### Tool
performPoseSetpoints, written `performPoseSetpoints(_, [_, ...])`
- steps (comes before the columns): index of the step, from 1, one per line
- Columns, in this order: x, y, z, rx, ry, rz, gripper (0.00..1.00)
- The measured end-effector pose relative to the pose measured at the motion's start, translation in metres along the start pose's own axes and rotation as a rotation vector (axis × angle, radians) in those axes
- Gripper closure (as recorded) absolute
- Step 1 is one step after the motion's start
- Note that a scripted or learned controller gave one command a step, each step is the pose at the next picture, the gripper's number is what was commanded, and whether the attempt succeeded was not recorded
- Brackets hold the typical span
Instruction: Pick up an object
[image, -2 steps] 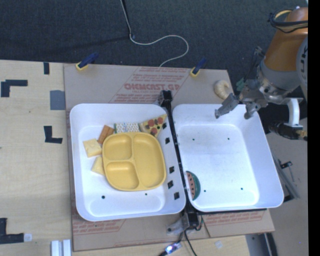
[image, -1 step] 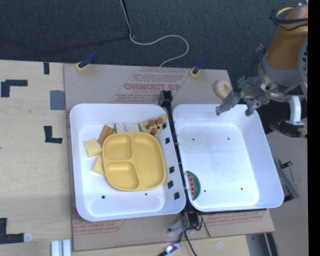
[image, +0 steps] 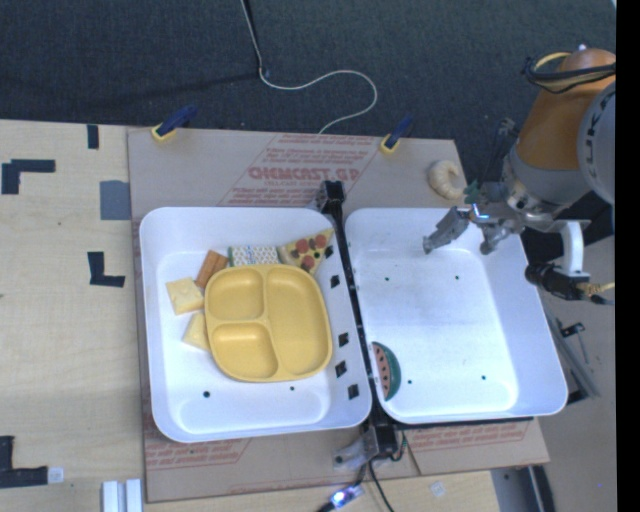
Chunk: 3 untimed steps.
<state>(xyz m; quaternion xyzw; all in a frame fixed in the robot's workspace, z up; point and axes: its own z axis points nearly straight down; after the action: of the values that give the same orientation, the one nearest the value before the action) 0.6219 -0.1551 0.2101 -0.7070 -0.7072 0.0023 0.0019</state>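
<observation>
A watermelon slice lay lengthwise near-to-far in the right bin; the left bin held a yellow tray. The gripper hung spread wide, holding nothing.

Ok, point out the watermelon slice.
The watermelon slice lies in the right bin, against its left wall near the front corner, beside the divider.

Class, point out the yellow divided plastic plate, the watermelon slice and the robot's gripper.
Yellow divided plastic plate (image: 268, 322): camera view, centre ridge.
Watermelon slice (image: 386, 369): camera view, red flesh.
Gripper (image: 462, 241): camera view, between fingertips.
</observation>
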Motion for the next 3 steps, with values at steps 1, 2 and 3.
performPoseSetpoints(1, [0.005, -0.005, 0.045, -0.001, 0.0, -0.002, 0.0])
performPoseSetpoints(2, [0.016, -0.007, 0.102, 0.0, 0.001, -0.001, 0.0])
performPoseSetpoints(3, [0.017, -0.007, 0.127, -0.004, -0.001, -0.002, 0.0])
